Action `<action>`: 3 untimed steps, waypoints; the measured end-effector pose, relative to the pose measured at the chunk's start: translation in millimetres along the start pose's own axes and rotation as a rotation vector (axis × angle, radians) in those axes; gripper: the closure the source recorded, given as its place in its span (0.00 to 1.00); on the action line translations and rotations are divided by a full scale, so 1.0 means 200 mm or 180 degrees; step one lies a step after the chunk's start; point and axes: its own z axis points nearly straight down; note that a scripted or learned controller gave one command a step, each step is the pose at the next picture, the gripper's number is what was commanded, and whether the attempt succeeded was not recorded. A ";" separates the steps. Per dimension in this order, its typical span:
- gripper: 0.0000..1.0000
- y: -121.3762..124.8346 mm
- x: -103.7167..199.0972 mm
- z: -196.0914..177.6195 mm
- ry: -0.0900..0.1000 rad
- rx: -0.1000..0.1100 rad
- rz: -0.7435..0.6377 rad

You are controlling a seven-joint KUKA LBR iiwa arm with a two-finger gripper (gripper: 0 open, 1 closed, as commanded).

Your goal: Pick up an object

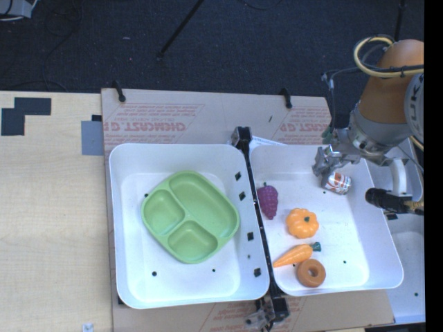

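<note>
The right bin (pixel 374 254) holds a bunch of purple grapes (pixel 267 200), an orange pumpkin (pixel 302 223), a carrot (pixel 294 254), a brown doughnut (pixel 311 273) and a small red-and-white object (pixel 338 182). My gripper (pixel 328 162) hangs over the bin's far right part, just above and to the left of the red-and-white object. From this angle I cannot tell whether it touches that object. The grapes, pumpkin, carrot and doughnut lie apart from the gripper, toward the bin's near left.
A green divided plate (pixel 190 215) lies in the left bin (pixel 124 254). A black divider (pixel 252 220) runs between the two bins. The arm's orange band (pixel 391 81) and grey wrist rise at the right, above the right bin's far corner.
</note>
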 end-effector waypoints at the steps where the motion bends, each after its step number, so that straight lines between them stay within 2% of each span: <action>1: 1.00 0.00 -0.01 -0.12 0.0004 0.0007 -0.0004; 2: 1.00 -0.04 0.29 -0.10 0.0011 0.0021 -0.0012; 3: 1.00 -0.13 0.49 -0.11 0.0010 0.0025 -0.0010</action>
